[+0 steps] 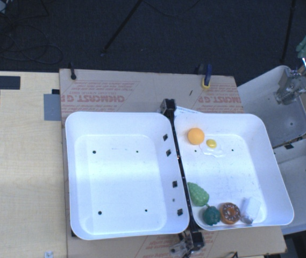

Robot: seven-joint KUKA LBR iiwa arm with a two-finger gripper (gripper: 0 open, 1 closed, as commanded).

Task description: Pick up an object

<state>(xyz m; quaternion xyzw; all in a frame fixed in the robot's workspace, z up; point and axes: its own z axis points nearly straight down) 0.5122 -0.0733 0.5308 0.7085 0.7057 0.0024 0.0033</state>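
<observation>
Well, all the pickable things lie in the right bin [268, 144], and the left bin [115, 179] sits just beside it, rims touching down the middle. Near the right bin's far wall is an orange ball [196, 136], with a small yellow piece [211, 143] just beside it. Along the near edge I count 4 more: a green leafy toy [198, 193] against the dividing rim, a dark teal round lump [212, 215] touching its near end, a chocolate doughnut [229, 213] with sprinkles next to that, and a pale whitish object [251, 208] beside the doughnut. Both bins rest on a cardboard sheet [120, 93], held by a blue and yellow clamp [207, 75] at its far edge. Some metal hardware [290, 87] stands over a grey plate [290, 120] past the bins on the right; how the jaws stand I cannot tell.
</observation>
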